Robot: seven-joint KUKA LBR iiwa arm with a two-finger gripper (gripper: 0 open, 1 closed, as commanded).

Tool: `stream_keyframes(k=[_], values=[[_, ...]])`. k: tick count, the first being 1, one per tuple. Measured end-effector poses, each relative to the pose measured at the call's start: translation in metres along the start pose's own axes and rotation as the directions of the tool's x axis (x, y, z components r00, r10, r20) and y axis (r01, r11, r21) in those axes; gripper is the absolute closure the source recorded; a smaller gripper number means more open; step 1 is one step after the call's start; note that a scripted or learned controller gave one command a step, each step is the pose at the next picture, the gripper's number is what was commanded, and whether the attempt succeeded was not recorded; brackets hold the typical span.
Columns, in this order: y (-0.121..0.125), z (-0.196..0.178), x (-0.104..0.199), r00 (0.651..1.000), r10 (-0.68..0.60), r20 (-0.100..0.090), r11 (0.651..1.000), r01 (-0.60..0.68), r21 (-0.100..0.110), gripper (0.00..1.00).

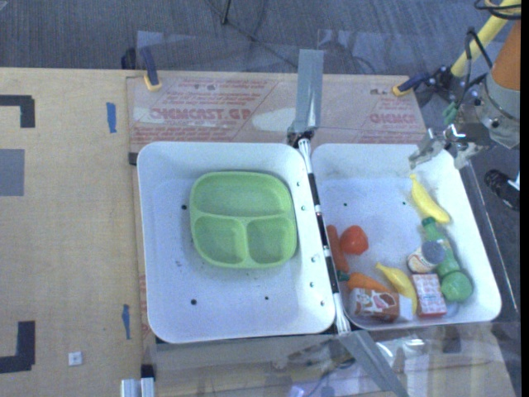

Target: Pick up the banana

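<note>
1. Banana (431,200) lay untouched in my right bin (388,162), along its right side near the back wall: nothing of the pickup was done, by my reckoning, and the whole reach, close and lift remained.
2. Going from the left, the bare wooden bench (58,246) carried black tape marks and small blue tape bits, flat and matte.
3. Next came the left bin (157,304), shallow, white, smooth plastic with rounded corners, a few dark specks on its floor.
4. In it sat a pale green tray (244,219), rounded, split into three compartments, with nothing in them.
5. A grey metal strip (309,89) ran down to the seam between the two bins, over printed cardboard at the back.
6. In my right bin, near the seam, lay orange carrot-like pieces (332,246) and a round red tomato (355,240), glossy toy plastic as far as I could judge.
7. At the front lay a small printed packet (377,303), a second yellow curved piece (396,279) and a red carton (428,294).
8. Farther right were a green bottle (431,240) and a green ball (456,286), crowded just in front of the banana, which was yellow, smooth and gently curved.
9. My claw (442,143) hung over the bin's back right corner, near the banana but apart from it, holding nothing I could see; how wide it stood I couldn't tell.
</note>
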State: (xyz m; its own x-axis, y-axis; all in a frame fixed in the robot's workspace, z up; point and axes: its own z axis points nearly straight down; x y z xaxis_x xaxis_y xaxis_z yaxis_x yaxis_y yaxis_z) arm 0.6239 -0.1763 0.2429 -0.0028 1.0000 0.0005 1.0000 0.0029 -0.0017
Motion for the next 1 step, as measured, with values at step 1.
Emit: stream_keyframes(k=[1], values=[[-0.0022, 0.1479, -0.0116, 0.998, 0.064, 0.001, 0.998, -0.064, -0.003, 0.00]])
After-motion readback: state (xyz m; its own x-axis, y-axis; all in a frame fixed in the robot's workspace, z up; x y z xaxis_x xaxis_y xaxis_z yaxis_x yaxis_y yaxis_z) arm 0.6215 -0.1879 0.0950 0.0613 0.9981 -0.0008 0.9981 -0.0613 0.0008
